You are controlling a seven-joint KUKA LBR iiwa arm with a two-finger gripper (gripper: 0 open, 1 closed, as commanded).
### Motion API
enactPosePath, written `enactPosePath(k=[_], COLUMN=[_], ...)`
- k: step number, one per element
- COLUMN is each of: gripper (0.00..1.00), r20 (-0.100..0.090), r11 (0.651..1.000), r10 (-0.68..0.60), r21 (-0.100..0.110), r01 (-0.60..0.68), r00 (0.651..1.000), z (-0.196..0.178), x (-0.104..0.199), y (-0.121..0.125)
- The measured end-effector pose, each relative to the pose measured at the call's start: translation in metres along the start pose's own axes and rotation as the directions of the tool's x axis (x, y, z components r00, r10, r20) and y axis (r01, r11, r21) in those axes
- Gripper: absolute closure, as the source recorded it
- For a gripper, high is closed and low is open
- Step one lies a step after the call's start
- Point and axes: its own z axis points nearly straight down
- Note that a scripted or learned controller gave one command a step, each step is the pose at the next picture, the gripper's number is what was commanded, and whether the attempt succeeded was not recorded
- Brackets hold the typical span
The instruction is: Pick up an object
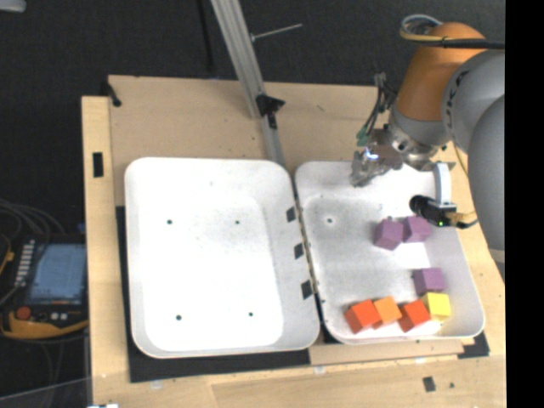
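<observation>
Here, on the wooden surface (195, 117), the left white bin (208, 253) lies bare beside the right bin (340, 253), where two orange blocks (374, 313), a red block (415, 314), a yellow block (438, 303) and three purple blocks (389, 233) gather along the near and right sides. The end effector (367, 167) hangs over the right bin's far edge, well apart from every block, and how it is set cannot be told. The risk, by this view, lies in the crowding: blocks touching one another or the wall could be nudged aside, and a grasp could come away with nothing.
</observation>
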Motion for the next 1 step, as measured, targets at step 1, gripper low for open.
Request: enactPosePath(k=[1], gripper=[1.0], r20=[0.0], r11=[1.0], r10=[-0.003], r21=[-0.002], r01=[0.003], r00=[1.0], z=[-0.0646], x=[0.0004], y=[0.0069])
